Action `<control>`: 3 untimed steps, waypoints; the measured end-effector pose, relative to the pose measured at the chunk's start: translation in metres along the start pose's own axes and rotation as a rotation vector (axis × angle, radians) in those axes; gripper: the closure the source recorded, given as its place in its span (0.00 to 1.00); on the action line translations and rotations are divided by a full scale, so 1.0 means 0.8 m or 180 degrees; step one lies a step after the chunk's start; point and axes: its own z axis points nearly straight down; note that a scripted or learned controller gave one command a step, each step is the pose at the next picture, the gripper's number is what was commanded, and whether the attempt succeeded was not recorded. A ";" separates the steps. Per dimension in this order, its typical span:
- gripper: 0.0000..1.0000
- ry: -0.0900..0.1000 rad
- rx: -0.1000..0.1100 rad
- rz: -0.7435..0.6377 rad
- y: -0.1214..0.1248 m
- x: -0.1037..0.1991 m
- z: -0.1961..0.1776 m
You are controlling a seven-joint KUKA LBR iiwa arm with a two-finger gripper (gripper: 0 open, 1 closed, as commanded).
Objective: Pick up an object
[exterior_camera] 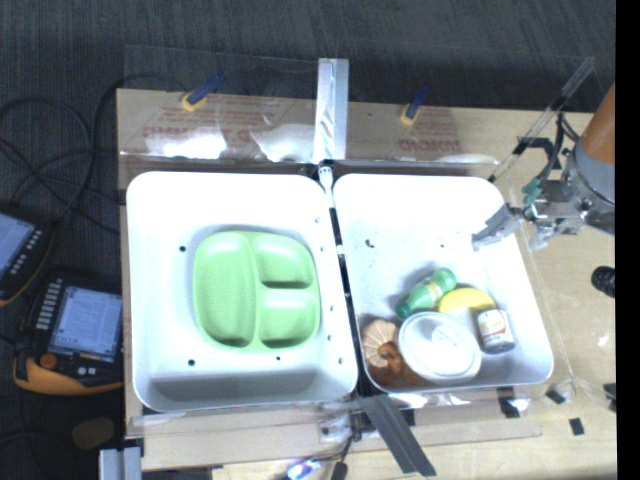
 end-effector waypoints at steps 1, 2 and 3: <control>0.00 0.0000 0.0003 0.0544 0.027 0.076 0.162; 0.00 0.0010 -0.0157 -0.0044 0.038 0.061 0.195; 0.00 -0.0014 -0.0054 -0.0728 0.007 0.118 0.219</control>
